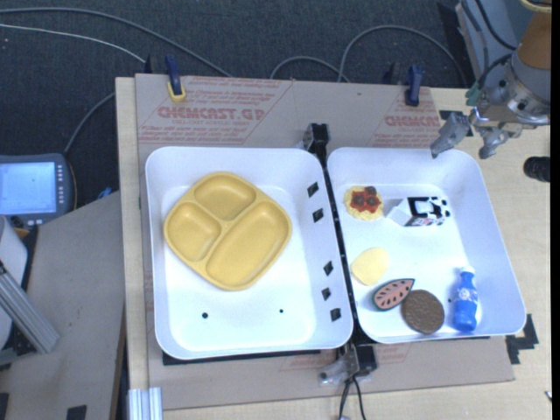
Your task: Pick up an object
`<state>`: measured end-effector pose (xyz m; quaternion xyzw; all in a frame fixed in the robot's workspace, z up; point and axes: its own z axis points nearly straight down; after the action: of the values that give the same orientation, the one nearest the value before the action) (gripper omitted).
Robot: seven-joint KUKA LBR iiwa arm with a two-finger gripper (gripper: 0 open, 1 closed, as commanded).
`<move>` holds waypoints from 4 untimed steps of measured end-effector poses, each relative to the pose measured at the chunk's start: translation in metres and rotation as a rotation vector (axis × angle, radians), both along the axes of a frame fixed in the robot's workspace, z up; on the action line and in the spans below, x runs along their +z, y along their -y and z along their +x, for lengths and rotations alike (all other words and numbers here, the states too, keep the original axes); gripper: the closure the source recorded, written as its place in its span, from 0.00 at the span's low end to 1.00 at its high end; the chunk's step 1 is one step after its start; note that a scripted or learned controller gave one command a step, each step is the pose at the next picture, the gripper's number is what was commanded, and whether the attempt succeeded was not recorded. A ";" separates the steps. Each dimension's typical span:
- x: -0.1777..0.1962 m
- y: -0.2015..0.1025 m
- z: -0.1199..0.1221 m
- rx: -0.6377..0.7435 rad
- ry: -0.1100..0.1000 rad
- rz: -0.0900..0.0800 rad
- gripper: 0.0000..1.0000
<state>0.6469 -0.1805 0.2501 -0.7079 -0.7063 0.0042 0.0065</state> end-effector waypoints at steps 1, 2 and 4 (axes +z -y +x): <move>0.009 -0.001 0.002 0.003 0.014 -0.003 0.00; -0.046 -0.008 0.010 0.004 0.009 -0.002 0.00; -0.159 -0.015 -0.005 0.003 0.009 -0.002 0.00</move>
<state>0.6419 -0.1651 0.0910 -0.7070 -0.7072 0.0015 0.0027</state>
